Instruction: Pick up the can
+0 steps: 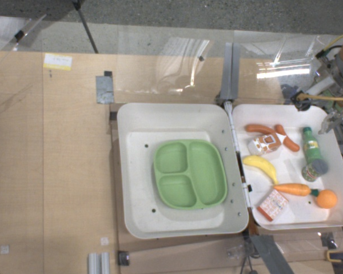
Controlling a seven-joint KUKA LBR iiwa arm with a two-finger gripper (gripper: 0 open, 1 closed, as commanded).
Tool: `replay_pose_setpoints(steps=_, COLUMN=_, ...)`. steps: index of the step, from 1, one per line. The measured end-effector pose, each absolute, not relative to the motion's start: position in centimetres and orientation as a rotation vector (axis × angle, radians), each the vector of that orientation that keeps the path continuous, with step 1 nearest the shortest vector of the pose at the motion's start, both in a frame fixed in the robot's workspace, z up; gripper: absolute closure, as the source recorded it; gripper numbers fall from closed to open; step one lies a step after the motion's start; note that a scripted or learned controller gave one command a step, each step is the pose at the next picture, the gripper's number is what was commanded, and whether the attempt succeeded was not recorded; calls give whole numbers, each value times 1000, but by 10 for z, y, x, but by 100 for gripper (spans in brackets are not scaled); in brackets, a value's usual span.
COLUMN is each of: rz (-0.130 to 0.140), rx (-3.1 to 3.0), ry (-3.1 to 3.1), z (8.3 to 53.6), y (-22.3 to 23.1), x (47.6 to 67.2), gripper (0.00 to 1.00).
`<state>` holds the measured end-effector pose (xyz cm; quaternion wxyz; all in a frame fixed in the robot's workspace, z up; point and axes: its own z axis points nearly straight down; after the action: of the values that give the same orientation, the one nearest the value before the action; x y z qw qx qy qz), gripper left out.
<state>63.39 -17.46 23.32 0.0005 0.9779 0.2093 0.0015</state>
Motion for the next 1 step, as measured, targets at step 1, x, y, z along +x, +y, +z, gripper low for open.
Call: replay_pose_setpoints(steps=1, rz=6, rx=2965, ry=1034, z=216, y=-155, x=643, gripper=0)
